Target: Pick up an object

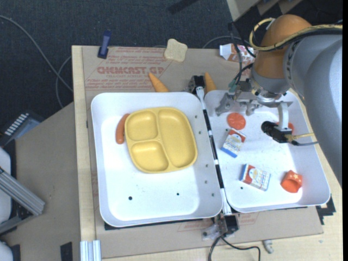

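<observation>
My gripper [237, 105] hangs over the far left part of the right bin [310, 167], below the orange band [277, 42] of the arm. Its two grey fingers [222, 106] stand apart and open, with nothing between them. A flat red disc [236, 120] lies just in front of the gripper. Nearer the front lie a small white, red and blue carton [233, 143] and a second carton [255, 176]. An orange-red lump [291, 181] rests at the bin's right, and a small red piece [286, 128] shows beside a black part of the arm.
The left bin [109, 189] holds a yellow divided plate [161, 138] and a sausage [120, 128] beside it. Behind the bins on the cardboard lie a bread slice [175, 49], a carrot [157, 82], a blue object [104, 44] and a small packet [231, 51].
</observation>
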Robot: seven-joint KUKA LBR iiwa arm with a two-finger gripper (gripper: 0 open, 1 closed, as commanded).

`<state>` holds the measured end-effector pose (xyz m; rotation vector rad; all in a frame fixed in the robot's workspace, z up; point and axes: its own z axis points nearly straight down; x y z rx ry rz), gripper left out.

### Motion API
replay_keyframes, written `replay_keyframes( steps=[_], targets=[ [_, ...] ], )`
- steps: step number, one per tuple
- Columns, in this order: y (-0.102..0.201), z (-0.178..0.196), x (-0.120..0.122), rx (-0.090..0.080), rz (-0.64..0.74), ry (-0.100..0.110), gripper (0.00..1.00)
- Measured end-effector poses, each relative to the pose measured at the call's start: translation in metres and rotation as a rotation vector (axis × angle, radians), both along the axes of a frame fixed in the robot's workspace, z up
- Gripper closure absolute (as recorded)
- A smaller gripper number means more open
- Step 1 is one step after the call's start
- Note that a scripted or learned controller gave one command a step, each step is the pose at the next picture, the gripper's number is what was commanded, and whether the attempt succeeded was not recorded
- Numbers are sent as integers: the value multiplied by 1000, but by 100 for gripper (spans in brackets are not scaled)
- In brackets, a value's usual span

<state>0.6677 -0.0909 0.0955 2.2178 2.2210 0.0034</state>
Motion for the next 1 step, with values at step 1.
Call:
replay_keyframes(
  steps=[1],
  targets=[
    [-6,-11,-13,1,-2,6,0]
  ],
)
